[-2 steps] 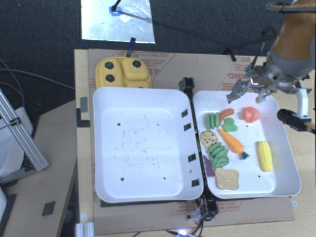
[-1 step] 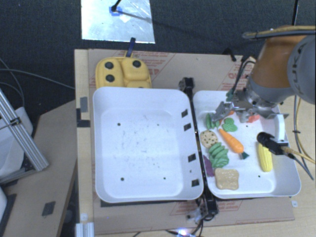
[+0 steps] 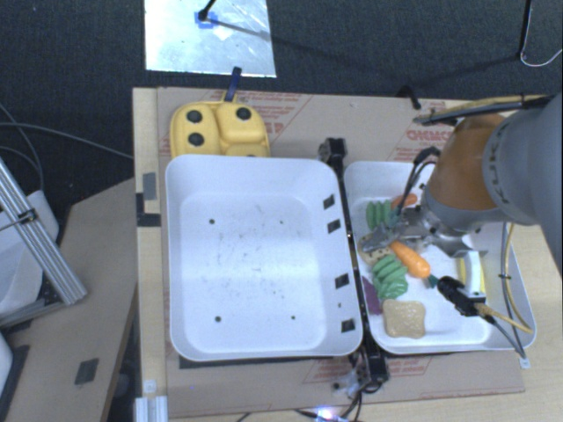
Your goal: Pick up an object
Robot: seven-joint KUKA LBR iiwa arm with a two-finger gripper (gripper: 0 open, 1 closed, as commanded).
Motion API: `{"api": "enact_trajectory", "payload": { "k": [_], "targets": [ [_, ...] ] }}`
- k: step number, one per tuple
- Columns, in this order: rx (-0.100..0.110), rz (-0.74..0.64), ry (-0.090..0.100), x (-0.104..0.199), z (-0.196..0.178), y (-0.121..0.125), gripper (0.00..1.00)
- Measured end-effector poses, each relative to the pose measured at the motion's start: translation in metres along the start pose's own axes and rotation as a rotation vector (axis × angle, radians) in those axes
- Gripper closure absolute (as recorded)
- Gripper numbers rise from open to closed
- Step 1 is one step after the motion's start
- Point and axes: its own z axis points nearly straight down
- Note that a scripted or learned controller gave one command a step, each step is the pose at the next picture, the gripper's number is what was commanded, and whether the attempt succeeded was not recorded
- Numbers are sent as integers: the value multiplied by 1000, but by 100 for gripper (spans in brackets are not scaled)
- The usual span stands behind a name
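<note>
The end effector [image 3: 380, 240] hangs over the right bin [image 3: 501, 332] beside a carrot [image 3: 410, 258]; grip unclear, no legible writing.

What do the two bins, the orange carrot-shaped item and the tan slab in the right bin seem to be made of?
Bins: probably plastic, smooth white with soft glare. Carrot-shaped item: likely glossy plastic, uniformly orange. Tan slab: perhaps foam or sponge, matte and speckled.

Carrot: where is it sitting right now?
The carrot lies in the right bin, near its middle, just below the gripper. A green toy is at its left and a tan sponge lies further toward the front.
</note>
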Motion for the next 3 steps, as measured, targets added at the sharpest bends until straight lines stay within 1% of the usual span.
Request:
{"api": "enact_trajectory", "payload": {
  "k": [1,2,3],
  "targets": [
    [-10,-4,1,2,-18,4,100],
    [-7,-11,1,51,-133,-45,100],
    [-1,-11,1,103,-152,-76,100]
  ]
}}
